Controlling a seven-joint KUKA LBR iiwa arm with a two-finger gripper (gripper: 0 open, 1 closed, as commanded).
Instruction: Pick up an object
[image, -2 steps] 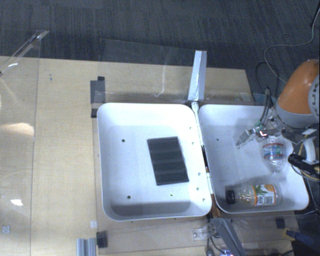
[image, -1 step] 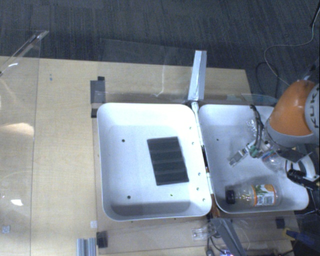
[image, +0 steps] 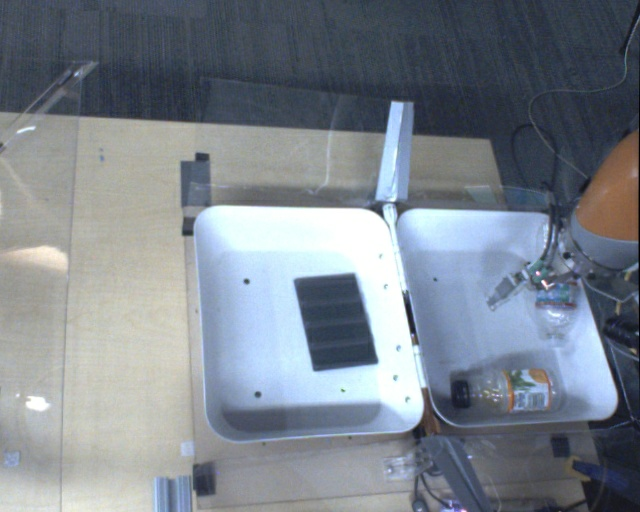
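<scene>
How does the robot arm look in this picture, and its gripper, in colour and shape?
The arm enters from the right as a rounded orange band with a grey section below it. The gripper at its end is small, metallic and silvery grey, with thin wires and small coloured parts around it. A thin dark cable loops behind the arm. No markings are readable.

Both bins are white. A black ribbed pad lies in the left one. The clear bottle has a black cap and an orange-green label. The table is pale wood; the arm's band is orange.
</scene>
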